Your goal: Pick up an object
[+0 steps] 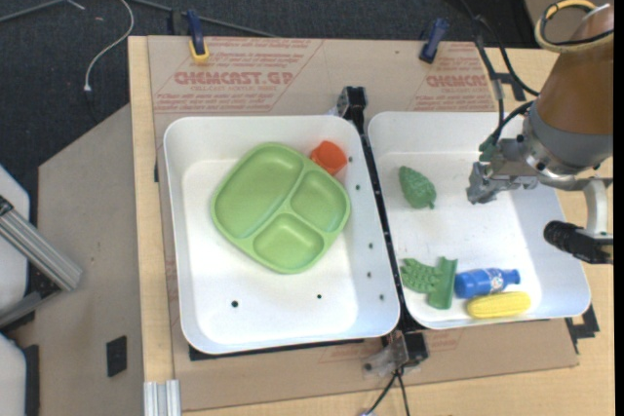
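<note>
Dark carpet is showing behind the bench (pixel 292 73), which is carrying two white bins side by side. In the left bin (pixel 195 307) a green plate (pixel 281 207) is lying with a small orange thing (pixel 330 155) touching its edge. The right bin (pixel 565 292) is holding a green leafy toy (pixel 417 187), a green comb-like toy (pixel 431 280), a blue bottle (pixel 485 282) and a yellow corn (pixel 499 306). The hand (pixel 485 182) is hovering over the right bin, beside the leafy toy, holding nothing; I cannot tell how far open it is.

We see 2 white bins (pixel 195 307). The left one carries a pale green divided plate (pixel 281 207) and a small orange object (pixel 330 155). The right one carries a dark green leafy toy (pixel 417 186), a green comb-like piece (pixel 430 280), a blue bottle (pixel 485 282) and a yellow corn cob (pixel 499 306). The counter (pixel 244 73) is tan cardboard with red lettering.
</note>
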Available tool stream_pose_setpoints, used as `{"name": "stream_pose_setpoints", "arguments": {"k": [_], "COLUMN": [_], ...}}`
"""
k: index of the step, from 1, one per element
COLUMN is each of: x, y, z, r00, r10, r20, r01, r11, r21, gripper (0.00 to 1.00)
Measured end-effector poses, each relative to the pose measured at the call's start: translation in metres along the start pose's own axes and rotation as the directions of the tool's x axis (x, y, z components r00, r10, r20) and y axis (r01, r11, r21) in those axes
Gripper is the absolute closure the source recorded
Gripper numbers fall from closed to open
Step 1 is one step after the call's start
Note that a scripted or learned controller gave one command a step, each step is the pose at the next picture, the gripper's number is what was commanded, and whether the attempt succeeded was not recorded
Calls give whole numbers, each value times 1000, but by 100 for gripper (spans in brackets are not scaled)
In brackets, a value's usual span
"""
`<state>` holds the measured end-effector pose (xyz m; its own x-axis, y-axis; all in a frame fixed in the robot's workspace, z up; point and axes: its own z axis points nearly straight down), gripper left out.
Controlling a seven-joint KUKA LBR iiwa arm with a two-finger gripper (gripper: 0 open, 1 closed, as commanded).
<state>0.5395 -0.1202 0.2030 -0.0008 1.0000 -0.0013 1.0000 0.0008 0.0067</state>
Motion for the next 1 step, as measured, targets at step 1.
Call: {"name": "stream_pose_setpoints", "arguments": {"k": [1], "x": [5], "y": [1], "z": [-45], "r00": [1000], "r10": [-1], "r20": [0], "r01": [1], "r11": [1000], "r21": [1], "gripper": [100]}}
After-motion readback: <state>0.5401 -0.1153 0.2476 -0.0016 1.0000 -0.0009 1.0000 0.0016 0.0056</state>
